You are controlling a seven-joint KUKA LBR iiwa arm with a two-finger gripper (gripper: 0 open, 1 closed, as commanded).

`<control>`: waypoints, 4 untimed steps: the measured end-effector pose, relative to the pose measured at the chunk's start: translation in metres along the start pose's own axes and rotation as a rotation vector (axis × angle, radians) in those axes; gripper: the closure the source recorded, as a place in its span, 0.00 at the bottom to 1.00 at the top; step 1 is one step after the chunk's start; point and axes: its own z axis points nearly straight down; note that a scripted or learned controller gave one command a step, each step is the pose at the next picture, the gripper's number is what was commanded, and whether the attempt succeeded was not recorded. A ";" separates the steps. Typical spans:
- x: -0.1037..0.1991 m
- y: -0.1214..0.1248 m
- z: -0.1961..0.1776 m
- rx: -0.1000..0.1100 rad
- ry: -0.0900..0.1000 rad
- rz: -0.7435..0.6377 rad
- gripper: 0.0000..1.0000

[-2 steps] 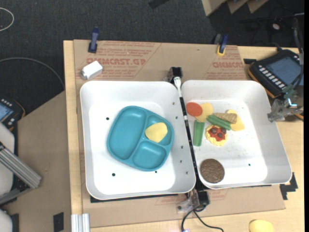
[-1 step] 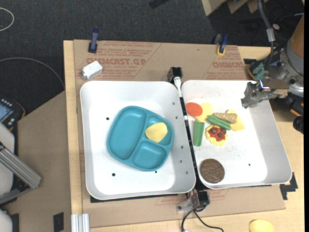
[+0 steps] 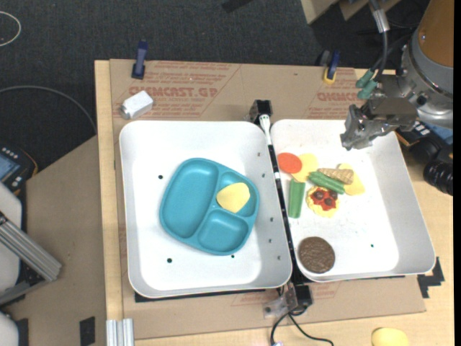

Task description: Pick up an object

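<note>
In the camera view my gripper (image 3: pixel 358 137) hangs over the back of the right bin (image 3: pixel 403 215), above and to the right of a cluster of toy food. That cluster holds an orange-red disc (image 3: pixel 289 163), a green stick (image 3: pixel 296 197), a green bean pod (image 3: pixel 325 180), a tan cracker (image 3: pixel 337 173), yellow pieces (image 3: pixel 354 187) and a small pizza-like round (image 3: pixel 322 200). A brown round patty (image 3: pixel 316 254) lies near the bin's front edge. Nothing shows between the fingers.
The left bin (image 3: pixel 144 193) bears a blue divided plate (image 3: pixel 205 206) with a yellow piece (image 3: pixel 233 197) in one compartment. A black clip (image 3: pixel 261 110) sits where the bins meet at the back. A white block (image 3: pixel 137 104) lies on the cardboard at back left.
</note>
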 end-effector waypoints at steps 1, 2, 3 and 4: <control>-0.005 -0.002 0.082 0.019 -0.004 0.011 1.00; -0.097 -0.007 0.224 0.026 -0.004 0.022 1.00; 0.035 0.001 0.085 -0.006 0.004 -0.007 1.00; -0.019 -0.003 0.142 0.017 -0.004 0.016 1.00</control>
